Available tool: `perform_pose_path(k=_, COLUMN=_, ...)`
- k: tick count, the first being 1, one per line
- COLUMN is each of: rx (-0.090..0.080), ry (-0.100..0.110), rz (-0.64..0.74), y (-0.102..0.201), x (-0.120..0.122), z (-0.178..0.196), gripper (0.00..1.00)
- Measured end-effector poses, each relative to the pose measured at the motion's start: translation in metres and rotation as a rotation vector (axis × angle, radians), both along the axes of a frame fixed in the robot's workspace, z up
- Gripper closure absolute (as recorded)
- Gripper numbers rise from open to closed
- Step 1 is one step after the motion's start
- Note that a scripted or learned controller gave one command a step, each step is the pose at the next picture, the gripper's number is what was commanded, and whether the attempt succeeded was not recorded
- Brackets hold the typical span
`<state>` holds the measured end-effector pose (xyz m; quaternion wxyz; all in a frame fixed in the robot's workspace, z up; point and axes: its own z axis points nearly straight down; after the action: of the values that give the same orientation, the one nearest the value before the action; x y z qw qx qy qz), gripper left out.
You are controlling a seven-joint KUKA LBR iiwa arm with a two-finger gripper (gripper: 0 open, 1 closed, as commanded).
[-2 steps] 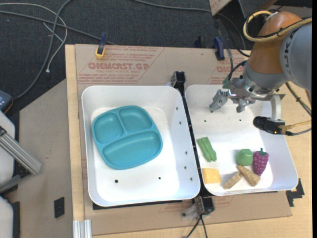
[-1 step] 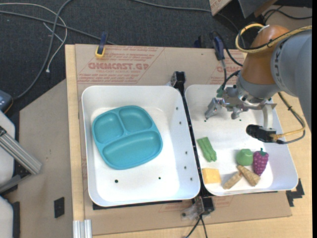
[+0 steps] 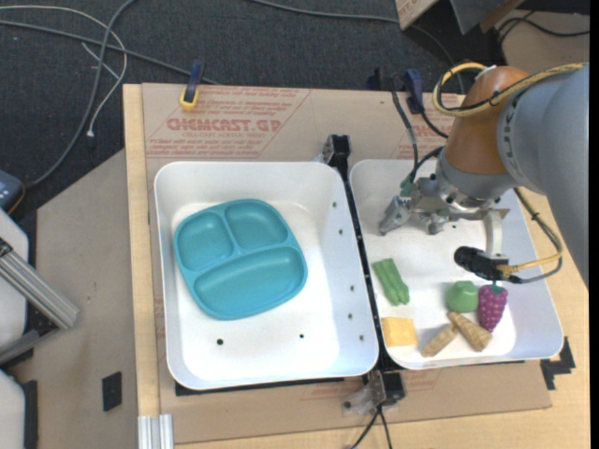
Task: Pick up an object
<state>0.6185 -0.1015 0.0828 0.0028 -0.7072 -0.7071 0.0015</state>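
My gripper (image 3: 412, 224) hangs over the back part of the right bin (image 3: 533, 344), under the grey arm and its orange band. Its two fingers (image 3: 388, 221) stand spread and open, with nothing between them. Toy foods lie in front of it, toward the bin's near edge: a long green piece (image 3: 390, 281), a yellow block (image 3: 400, 331), a round green item (image 3: 461, 296), purple grapes (image 3: 491, 307) and two tan pieces (image 3: 468, 330). The long green piece lies closest, a little below the left finger and apart from it.
The left bin (image 3: 178, 344) holds a blue divided plate (image 3: 241, 256). A black divider (image 3: 354, 232) runs between the bins. A black part on a yellow cable (image 3: 479, 263) hangs over the right bin near the round green item. Cardboard surrounds the bins.
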Motion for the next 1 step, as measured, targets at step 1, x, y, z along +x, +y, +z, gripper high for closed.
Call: perform_pose_path(k=1, rx=0.0, ry=-0.006, rz=-0.001, y=-0.0001, x=0.002, z=0.014, gripper=1.0)
